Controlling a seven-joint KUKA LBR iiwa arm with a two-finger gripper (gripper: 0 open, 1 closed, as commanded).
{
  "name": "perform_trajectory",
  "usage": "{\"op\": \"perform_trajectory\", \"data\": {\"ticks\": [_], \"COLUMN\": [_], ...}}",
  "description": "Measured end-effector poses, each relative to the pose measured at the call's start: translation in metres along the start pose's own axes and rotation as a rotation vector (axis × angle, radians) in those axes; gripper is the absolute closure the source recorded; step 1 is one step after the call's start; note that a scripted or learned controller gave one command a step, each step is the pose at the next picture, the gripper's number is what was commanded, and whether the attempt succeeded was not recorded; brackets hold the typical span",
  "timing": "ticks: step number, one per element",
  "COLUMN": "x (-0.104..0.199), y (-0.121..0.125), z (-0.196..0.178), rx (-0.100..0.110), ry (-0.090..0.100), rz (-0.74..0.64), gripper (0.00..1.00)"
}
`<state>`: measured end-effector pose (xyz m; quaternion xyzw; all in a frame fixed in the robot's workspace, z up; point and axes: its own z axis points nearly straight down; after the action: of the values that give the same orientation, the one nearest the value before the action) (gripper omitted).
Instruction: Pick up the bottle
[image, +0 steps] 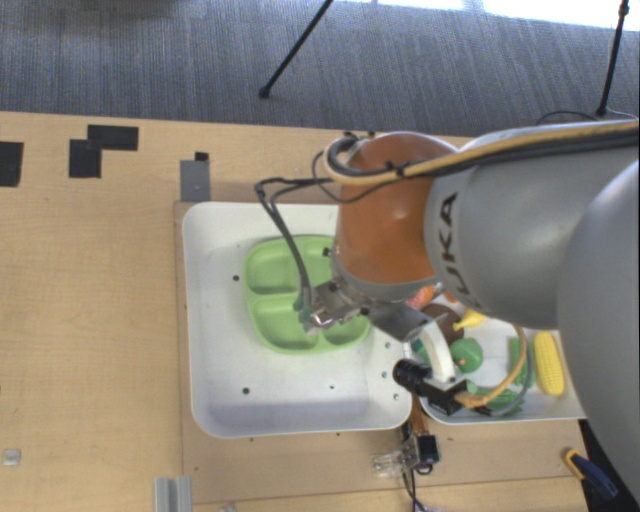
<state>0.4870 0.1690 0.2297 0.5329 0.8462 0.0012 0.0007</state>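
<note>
Gripper (325, 312) sits low over the green plate (278, 310) in the left bin (215, 330); parted or closed, I cannot tell. Which of the part-hidden things at the right bin's (540, 412) left edge is the bottle is unclear, so best lift clear and identify it before descending

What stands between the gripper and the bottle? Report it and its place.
Cannot be settled: the arm covers most of the right bin, and none of the things peeping out there, a green object and a yellow corn cob, reads clearly as a bottle. The gripper hangs over the green divided plate in the left bin.
</note>
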Motion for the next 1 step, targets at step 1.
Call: {"op": "perform_trajectory", "data": {"ticks": [1], "x": [0.0314], "y": [0.0482], "z": [0.0112], "rx": [0.001], "ry": [0.000], "rz": [-0.028], "gripper": [1.00]}}
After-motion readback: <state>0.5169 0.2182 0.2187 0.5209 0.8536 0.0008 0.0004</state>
